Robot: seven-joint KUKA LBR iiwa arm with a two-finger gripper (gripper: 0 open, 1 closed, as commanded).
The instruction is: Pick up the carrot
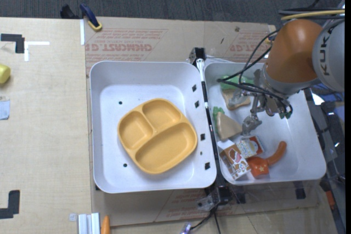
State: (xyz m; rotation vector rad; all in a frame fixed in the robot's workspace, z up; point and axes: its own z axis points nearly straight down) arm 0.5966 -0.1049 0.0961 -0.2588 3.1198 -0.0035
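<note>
The carrot [272, 154] is an orange, slightly curved piece lying at the front of the right bin [307, 170], its thick reddish end toward the bin's front. My gripper [253, 119] hangs under the orange wrist band [290, 52] over the middle of the right bin. It is behind and to the left of the carrot, apart from it, and nothing shows held in it. The wrist and cables hide part of the bin's back area.
A tan bread wedge [227, 126] and a red-and-white snack packet [239, 159] lie left of the carrot. A green item [235, 85] sits at the bin's back. The left bin [104, 167] holds a yellow divided plate [158, 135].
</note>
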